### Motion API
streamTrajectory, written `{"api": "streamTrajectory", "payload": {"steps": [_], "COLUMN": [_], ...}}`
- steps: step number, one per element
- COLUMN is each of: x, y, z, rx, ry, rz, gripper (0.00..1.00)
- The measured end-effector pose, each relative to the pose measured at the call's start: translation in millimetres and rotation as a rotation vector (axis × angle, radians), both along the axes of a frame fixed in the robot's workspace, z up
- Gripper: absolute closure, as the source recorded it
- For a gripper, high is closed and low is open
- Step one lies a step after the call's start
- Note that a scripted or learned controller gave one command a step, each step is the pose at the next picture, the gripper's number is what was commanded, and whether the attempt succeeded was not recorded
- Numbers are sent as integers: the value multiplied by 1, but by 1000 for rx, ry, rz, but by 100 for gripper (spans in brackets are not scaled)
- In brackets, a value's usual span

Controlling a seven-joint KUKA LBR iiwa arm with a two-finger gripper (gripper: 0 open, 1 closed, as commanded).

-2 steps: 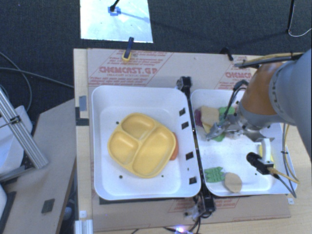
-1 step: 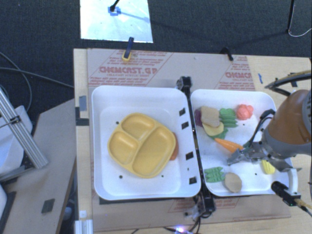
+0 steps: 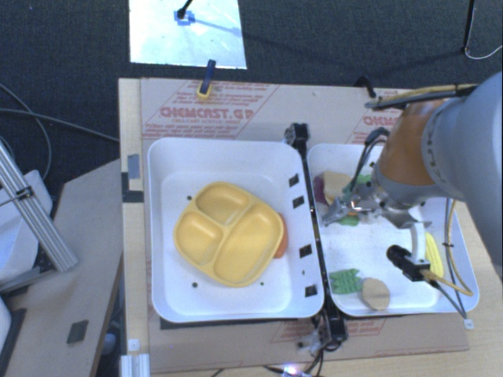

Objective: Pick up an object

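My gripper [image 3: 343, 211] hangs low over the upper left part of the right bin [image 3: 456, 285], at the end of the grey arm with the orange band. Just beyond it lie a dark red piece [image 3: 320, 188] and a pale tan piece [image 3: 338, 182] against the bin's left wall. A small green bit [image 3: 350, 221] sits right under the gripper. Near the bin's front edge rest a green leafy item [image 3: 345, 280] and a round tan item [image 3: 376, 294]. A yellow, corn-like item [image 3: 433, 251] lies toward the right side.
The left bin [image 3: 169, 171] holds a yellow divided plate [image 3: 229, 232], with an orange thing [image 3: 280, 247] peeking out at its right edge. A black divider with clips [image 3: 309, 218] runs between the bins. A blue and yellow tool [image 3: 207, 80] lies on the cardboard behind.
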State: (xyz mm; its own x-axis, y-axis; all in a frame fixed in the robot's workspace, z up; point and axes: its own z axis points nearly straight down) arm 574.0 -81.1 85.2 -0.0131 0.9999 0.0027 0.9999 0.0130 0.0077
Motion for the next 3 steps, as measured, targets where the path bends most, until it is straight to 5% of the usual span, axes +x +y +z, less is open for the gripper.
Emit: {"api": "streamTrajectory", "payload": {"steps": [1,2,3], "x": [34,-52,-89], "y": [73,59,1], "z": [106,99,99], "rx": [0,-2,-4], "ry": [-7,14,9], "rz": [1,-14,-19], "gripper": [0,0,0]}}
